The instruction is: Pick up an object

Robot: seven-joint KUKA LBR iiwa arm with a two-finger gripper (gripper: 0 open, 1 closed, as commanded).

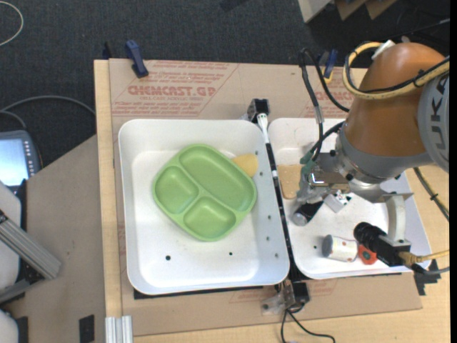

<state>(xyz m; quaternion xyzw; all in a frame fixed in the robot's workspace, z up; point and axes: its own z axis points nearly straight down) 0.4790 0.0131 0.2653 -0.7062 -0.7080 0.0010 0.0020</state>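
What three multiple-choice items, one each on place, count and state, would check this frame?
1. Where does the green plate lie?
A. left bin
B. right bin
C. on the cardboard

2. How many compartments has the plate?
A. two
B. three
C. five

3. How does the plate sit?
A. open side up, flat
B. upside down
C. on edge against a wall

Key: 1 A, it rests on the floor of the left bin. 2 B, raised ridges split it into three. 3 A, its hollows face the camera. The gripper is over the right bin.

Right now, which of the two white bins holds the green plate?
The left bin holds the green plate; the right bin, under the arm, has small items instead.
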